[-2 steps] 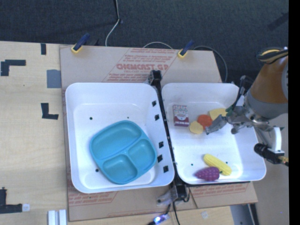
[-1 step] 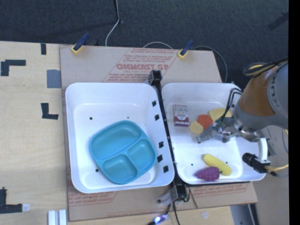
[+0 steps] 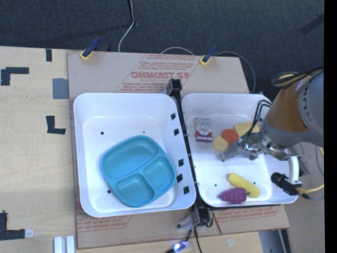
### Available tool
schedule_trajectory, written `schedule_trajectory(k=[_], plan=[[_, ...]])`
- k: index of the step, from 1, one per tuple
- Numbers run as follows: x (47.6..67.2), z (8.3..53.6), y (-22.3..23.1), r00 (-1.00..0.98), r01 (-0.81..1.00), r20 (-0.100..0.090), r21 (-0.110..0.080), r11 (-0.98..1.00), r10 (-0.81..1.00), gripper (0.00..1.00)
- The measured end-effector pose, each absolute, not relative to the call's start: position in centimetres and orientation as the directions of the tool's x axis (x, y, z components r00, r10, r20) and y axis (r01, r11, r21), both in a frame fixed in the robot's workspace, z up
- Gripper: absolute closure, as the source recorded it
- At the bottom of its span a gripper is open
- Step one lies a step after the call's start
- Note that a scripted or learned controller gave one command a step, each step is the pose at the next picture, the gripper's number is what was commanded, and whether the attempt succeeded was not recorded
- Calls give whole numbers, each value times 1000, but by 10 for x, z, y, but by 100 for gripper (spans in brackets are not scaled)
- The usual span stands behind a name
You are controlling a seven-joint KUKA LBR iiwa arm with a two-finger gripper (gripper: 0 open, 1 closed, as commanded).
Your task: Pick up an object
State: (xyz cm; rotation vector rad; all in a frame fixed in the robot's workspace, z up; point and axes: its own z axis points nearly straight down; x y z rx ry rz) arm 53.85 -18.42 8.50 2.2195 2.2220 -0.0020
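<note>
Reaching in from the right, the claw (image 3: 230, 153) hangs low beside the orange round toy (image 3: 229, 136) in the right bin (image 3: 210, 194), seemingly to grab it, though I cannot tell its state.

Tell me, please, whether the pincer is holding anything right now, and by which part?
Cannot be told: the pincer sits low in the right bin beside small toy foods, its tips too blurred.

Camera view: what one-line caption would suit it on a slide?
Gripper reaches among toy foods in the right bin; blue divided plate lies in the left bin.

A blue plate (image 3: 138, 170) (sky-toned), yellow corn (image 3: 243, 184), purple grapes (image 3: 233, 195), white bins (image 3: 84, 141).
</note>
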Motion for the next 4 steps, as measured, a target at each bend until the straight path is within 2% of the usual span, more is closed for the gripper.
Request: schedule_trajectory(k=[1,4], plan=[[539,96,-184,-1,1000,-3,2,1,1000,100],[545,253,-167,-2,1000,-2,4,2,1000,100]])
